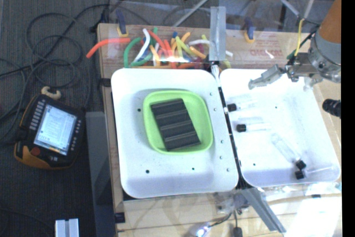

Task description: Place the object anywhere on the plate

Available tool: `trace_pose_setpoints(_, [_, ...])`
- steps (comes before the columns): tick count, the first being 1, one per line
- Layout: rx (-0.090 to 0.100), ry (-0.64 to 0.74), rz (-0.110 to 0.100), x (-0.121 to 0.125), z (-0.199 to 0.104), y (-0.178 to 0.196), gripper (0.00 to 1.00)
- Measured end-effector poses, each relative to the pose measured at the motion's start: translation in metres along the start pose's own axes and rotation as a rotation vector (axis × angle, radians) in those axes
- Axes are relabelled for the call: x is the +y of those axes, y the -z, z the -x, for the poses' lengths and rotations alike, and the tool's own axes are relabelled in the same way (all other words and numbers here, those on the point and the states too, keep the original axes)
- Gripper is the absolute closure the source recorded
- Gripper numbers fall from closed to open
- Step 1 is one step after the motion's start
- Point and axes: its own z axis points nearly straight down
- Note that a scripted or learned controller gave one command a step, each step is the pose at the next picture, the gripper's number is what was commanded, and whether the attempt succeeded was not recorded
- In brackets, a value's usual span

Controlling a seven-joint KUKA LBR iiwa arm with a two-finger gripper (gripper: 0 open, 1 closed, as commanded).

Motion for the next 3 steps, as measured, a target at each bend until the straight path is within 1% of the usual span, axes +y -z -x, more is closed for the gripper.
trace_pose_setpoints(1, [-0.002,-0.090,-0.001,-0.042,0.007,-0.043,0.00])
trace_pose_setpoints(2, [0.000,-0.139,-0.002,-0.097,0.012,-0.066,0.00])
trace_pose_setpoints(3, [0.000,-0.130,0.001,-0.042,0.010,-0.044,0.00])
